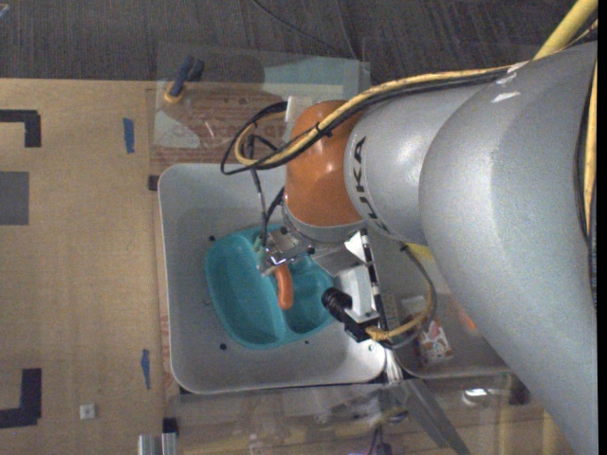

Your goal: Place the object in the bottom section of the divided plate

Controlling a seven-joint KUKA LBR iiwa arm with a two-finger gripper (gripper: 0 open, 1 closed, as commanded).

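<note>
A teal divided plate (237,297) lies in the left white bin (190,207). My gripper (279,262) hangs over the plate's right part, below the orange wrist band. A slim orange object (284,292) sticks out from between the fingertips, and the gripper is shut on its upper end. The object's lower end lies over the ridge between the plate's big left section and a smaller right one. I cannot tell whether it touches the plate. The arm hides the plate's upper right rim.
The grey arm covers most of the right bin, where a small printed packet (434,341) shows beneath it. Black and yellow cables (248,145) loop above the wrist. A clear sheet with a blue clamp (183,74) lies behind the left bin.
</note>
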